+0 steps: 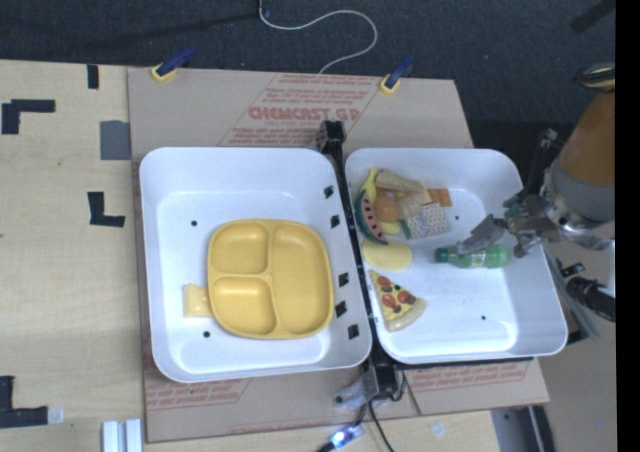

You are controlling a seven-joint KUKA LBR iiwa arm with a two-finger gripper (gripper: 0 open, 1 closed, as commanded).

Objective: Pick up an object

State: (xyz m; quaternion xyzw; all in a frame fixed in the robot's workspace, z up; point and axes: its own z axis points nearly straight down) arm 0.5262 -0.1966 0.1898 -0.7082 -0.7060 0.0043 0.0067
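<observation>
Two white bins on a bench, seen from above. The landmark is the divider point(345, 230), the seam where the two bins meet.

Left of the divider, the left bin point(165, 180) holds a yellow sectioned plate point(270, 277) with a small yellow block point(194, 300) touching its far edge. Right of the divider, the right bin point(500, 165) holds a cluster of toy food: a watermelon slice point(367, 215) just beside the divider, a pile of snack pieces point(412, 205) next to it, a yellow lemon-like piece point(388, 256) and a pizza slice point(396, 301) below.

The green bottle point(470, 258) lies on its side well right of the divider, near the bin's far wall. The gripper point(490, 233) hangs directly over the bottle's upper end; whether its fingers are released or clenched cannot be told at this scale, and nothing is visibly held between them.

Judgement: the bottle looks like light, stiff, smooth plastic, apt to roll or slip. A grasp across the middle of the body, fingers square to its long axis, seems safest.
</observation>
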